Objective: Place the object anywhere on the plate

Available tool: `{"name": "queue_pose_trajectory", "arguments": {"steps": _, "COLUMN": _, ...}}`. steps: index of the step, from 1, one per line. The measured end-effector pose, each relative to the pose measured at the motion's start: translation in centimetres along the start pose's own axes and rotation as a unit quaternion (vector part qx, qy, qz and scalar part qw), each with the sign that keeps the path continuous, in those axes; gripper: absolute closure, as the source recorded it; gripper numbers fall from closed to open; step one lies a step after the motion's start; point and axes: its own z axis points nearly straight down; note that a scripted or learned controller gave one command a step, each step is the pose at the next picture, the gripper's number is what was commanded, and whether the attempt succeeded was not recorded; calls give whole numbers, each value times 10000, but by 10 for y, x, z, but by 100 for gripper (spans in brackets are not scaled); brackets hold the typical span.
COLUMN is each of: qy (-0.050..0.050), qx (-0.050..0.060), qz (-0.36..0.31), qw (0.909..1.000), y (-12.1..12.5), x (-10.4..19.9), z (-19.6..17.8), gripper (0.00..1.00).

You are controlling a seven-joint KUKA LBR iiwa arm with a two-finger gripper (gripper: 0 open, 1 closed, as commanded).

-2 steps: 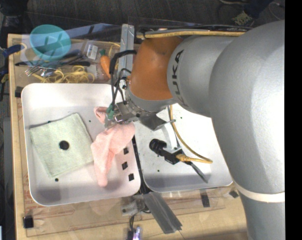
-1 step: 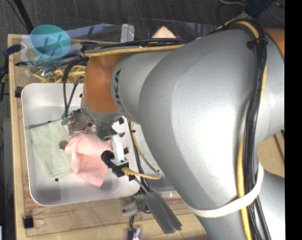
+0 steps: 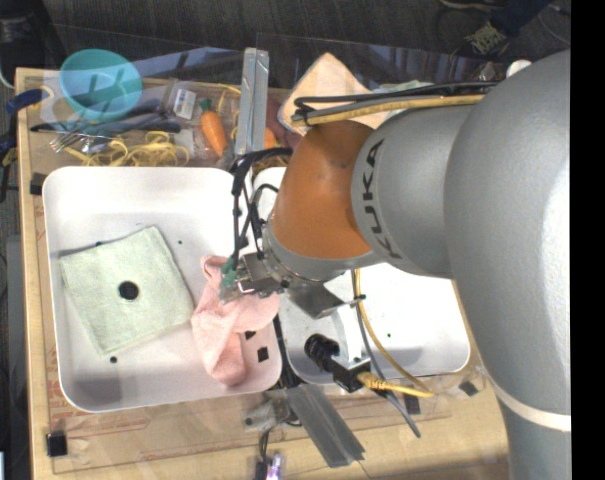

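A pale green square plate [image 3: 132, 288] lies flat in the left bin [image 3: 72, 193], with a small black round thing [image 3: 128, 290] at its middle. A crumpled pink cloth [image 3: 227, 333] hangs across the rim between the two bins, to the right of the plate. Its top is bunched up into my gripper [image 3: 232, 273], which is shut on it just above the left bin's right edge. The large grey and orange arm hides most of the right bin [image 3: 427, 333].
Behind the bins lie a blue bowl [image 3: 100, 80], an orange carrot [image 3: 213, 131], yellow rubber bands [image 3: 147, 150] and forks [image 3: 72, 143]. A tiny black speck [image 3: 113, 359] rests on the left bin's floor near its front.
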Motion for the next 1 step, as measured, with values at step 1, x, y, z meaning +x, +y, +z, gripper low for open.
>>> {"name": "queue_pose_trajectory", "arguments": {"steps": 1, "qy": -4, "qx": 21, "qz": 924, "qw": 9957, "y": 2, "x": 65, "z": 43, "gripper": 100}}
